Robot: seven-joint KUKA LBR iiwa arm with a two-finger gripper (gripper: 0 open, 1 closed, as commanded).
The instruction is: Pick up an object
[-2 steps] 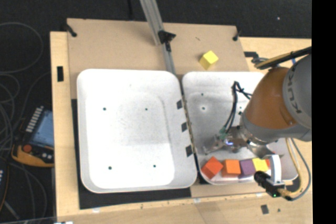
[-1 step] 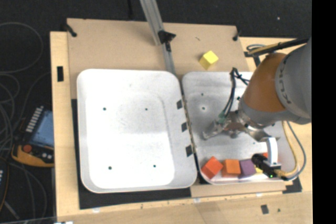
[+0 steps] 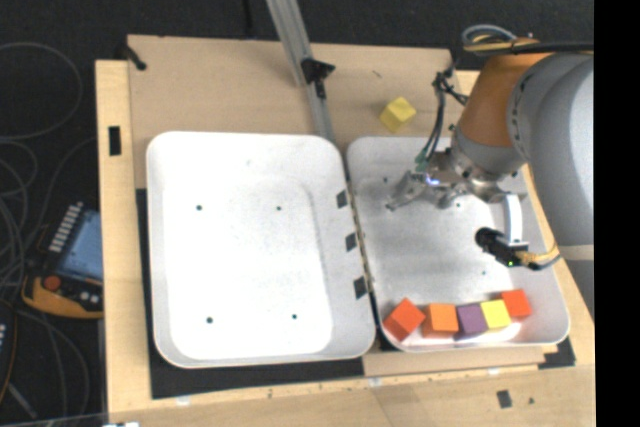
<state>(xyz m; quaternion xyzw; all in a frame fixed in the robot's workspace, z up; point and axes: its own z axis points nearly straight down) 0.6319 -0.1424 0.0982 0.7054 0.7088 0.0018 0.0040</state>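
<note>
In the camera view, the gripper [image 3: 425, 192] hangs over the top part of the right bin [image 3: 385, 245], with the grey arm [image 3: 560, 145] and its orange band [image 3: 490, 115] coming in from the right. I cannot tell if the jaws are released or clenched, because the wrist hides them from up here, and nothing shows between them. The things to pick up sit well below the jaws, along the near wall of that bin: a tilted orange block [image 3: 405, 317], then an orange-yellow block [image 3: 441, 318], a purple block [image 3: 470, 318], a yellow block [image 3: 496, 314] and a red-orange block [image 3: 516, 304]. They touch each other in a row. I think the step now is to move toward one block and come down on it. The tilted orange block at the end looks like the best pick, because it has free space on one side. The jaws should go down on both sides of it, not on top, and stay off the bin wall. The middle blocks look hard to grab, since their neighbours press close. The bin floor is white and smooth, so a block may slide if it is pushed. A small yellow cube [image 3: 397, 113] lies on the wooden bench [image 3: 200, 85], above the jaws and outside both bins. The left bin [image 3: 250, 245] sits to the left of the jaws. A metal pole [image 3: 285, 15] slants across the top, and cables [image 3: 40, 145] lie on the dark floor.
</note>
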